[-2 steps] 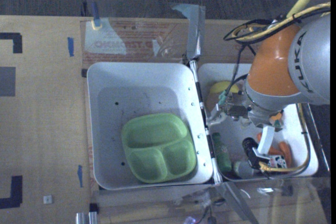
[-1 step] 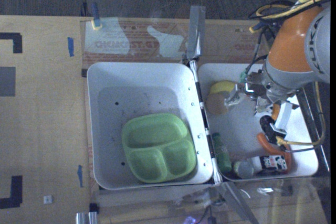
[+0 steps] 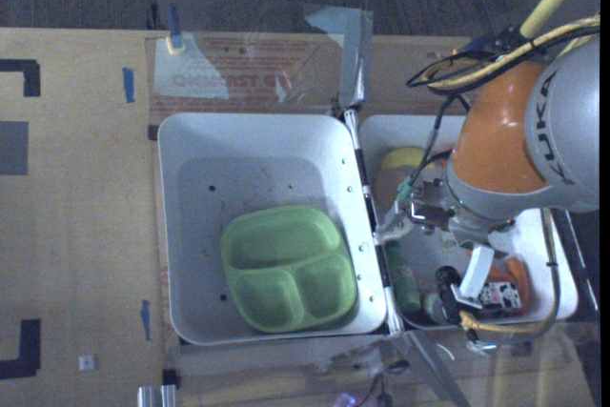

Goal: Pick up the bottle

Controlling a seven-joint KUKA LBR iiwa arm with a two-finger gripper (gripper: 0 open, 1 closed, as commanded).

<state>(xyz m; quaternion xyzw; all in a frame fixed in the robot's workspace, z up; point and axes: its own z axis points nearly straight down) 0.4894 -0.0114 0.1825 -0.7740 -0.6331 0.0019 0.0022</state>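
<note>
A dark green bottle (image 3: pixel 404 281) lies along the left wall of the right bin (image 3: pixel 562 300), near its front corner. My gripper (image 3: pixel 408 213) hangs under the orange and grey wrist over the left half of that bin, just behind the bottle's far end. The wrist hides most of the gripper. Nothing is visibly held.
A pale yellow round object (image 3: pixel 400 162) rests at the back left of the right bin. An orange and white item (image 3: pixel 507 289) lies at its front right. The left bin (image 3: pixel 191 167) holds a green divided tray (image 3: pixel 286 267) in its front half.
</note>
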